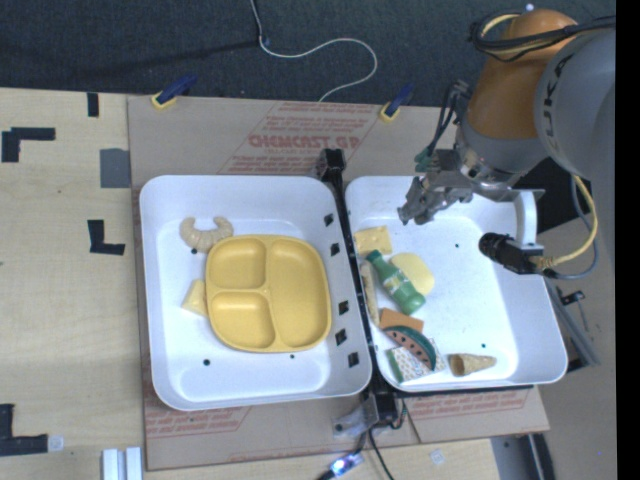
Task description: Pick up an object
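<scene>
1. the arm (540,78) enters from the upper right of the frame, and its pincer (418,211) hangs over the upper part of the right bin (520,328).
2. whether the pincer is released or clenched i cannot tell; its tips are dark and small, and nothing shows between them.
3. the things in the right bin lie along its left side, below and left of the pincer: a yellow block (373,239) at the top, then a green bottle (393,280) lying aslant and touching a yellow round piece (417,272).
4. lower down lie an orange piece (400,321), a melon slice (412,349) and, near the bin's lower edge, a cone (470,364).
5. the left bin (170,368) holds a yellow divided plate (268,293) at its centre, a beige curved piece (204,232) just above the plate's upper left, and a yellow wedge (194,297) at the plate's left edge.
6. both bins sit on cardboard (290,138) on the worktop (60,298).
7. a white cable (320,50) curls at the top centre of the frame.
</scene>
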